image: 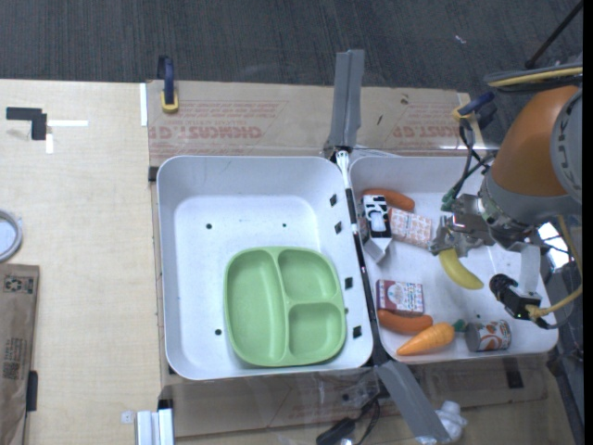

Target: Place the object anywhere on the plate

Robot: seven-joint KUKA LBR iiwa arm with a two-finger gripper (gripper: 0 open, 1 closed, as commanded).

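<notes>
- Over the right bin point(528, 346) your arm point(542, 156) comes in from the right, orange band showing, wrist bent down toward the bin floor.
- The gripper point(451, 241) sits low in there, right above the banana point(460, 269); its tip looks to be touching or just off the banana's far end, and I can't tell you whether the fingers are apart or together from this angle.
- The banana lies on the bin floor, tilted, toward the right-middle of that bin. Nothing shows it lifted.
- Left of the gripper you've got a small pale snack packet point(411, 226), and just beyond that an orange sausage point(389, 198) with a black-and-white carton point(375, 219) up against the divider.
- Nearer you, a little red-and-white box point(400, 296) lies flat, a second sausage point(405, 322) just in front of it, then a carrot point(428, 338) pointing left, and a small can point(488, 336) on its side at the near right.
- In the left bin point(185, 248) the green plate point(283, 306), three compartments, rests toward the near side, well apart from the banana.
</notes>
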